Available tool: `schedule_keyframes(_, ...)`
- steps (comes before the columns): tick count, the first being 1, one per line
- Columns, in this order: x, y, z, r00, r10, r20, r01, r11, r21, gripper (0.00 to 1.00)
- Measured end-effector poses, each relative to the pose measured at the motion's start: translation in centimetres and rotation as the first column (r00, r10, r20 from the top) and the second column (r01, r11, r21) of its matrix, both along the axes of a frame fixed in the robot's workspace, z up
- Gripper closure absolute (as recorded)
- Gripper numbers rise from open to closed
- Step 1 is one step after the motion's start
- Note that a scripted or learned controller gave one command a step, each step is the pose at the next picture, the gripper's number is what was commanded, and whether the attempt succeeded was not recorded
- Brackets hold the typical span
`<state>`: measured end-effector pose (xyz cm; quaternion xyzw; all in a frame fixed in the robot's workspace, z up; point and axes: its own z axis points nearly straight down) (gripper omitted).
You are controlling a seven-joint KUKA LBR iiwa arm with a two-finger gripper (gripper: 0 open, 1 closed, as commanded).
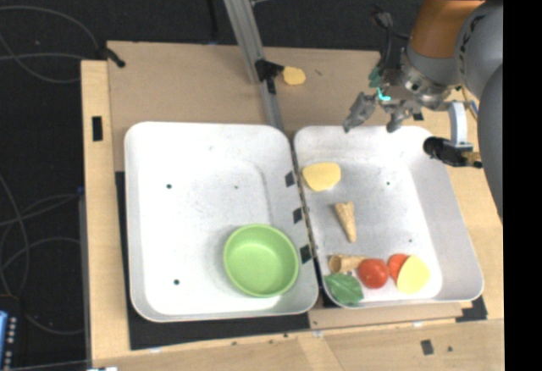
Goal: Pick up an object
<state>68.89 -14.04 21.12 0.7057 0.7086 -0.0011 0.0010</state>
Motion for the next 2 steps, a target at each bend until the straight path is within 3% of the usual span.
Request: schedule_keyframes(2, -0.2, -1.5, -10.7, 1.0, -0.005, -0.006, 0.005, 1.0, 0.0, 0.0)
